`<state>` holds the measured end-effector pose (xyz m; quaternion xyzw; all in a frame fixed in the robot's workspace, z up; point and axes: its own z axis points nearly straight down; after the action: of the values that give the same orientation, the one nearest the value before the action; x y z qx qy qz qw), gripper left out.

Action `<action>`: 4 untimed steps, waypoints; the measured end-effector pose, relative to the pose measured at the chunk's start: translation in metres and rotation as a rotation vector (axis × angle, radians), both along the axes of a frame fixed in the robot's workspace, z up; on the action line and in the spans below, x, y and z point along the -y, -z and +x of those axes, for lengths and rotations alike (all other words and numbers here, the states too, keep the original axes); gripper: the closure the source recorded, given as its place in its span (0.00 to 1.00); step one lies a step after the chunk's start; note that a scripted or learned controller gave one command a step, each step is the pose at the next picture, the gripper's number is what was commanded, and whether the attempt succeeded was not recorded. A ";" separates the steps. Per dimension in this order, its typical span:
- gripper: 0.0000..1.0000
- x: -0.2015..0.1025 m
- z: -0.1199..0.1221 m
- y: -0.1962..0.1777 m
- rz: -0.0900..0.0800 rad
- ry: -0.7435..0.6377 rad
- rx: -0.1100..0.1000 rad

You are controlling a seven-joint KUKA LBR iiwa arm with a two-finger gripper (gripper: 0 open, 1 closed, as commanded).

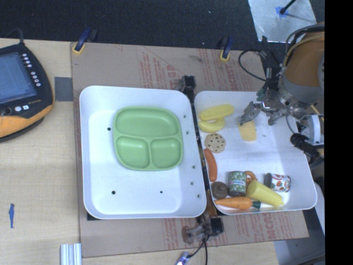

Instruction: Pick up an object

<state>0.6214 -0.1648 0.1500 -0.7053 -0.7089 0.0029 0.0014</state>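
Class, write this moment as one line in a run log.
gripper: open, over right bin | nearest: yellow cheese wedge | held: nothing | green divided plate: left bin

Green divided plate (148, 137) in left bin (91, 148), pendant (19, 90) far left, blue clamps (83, 40)

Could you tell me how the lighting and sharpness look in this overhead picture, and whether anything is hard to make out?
In the camera view, light is even and soft; the left bin glares a little along its white wall, faint shadow inside. The green divided plate is clear. The claw above the yellow wedge is dark and slightly blurred, and labels on the small can are too soft to read.
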 end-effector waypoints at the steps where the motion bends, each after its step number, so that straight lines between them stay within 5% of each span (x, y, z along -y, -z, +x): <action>1: 0.00 0.005 -0.003 0.059 0.001 0.000 0.000; 2: 0.00 0.018 0.030 0.058 0.002 0.000 0.004; 3: 0.00 -0.029 -0.006 0.040 0.001 -0.002 0.002; 4: 0.00 0.010 0.001 0.058 0.001 0.002 0.004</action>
<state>0.6229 -0.1746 0.0918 -0.7061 -0.7081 0.0013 0.0004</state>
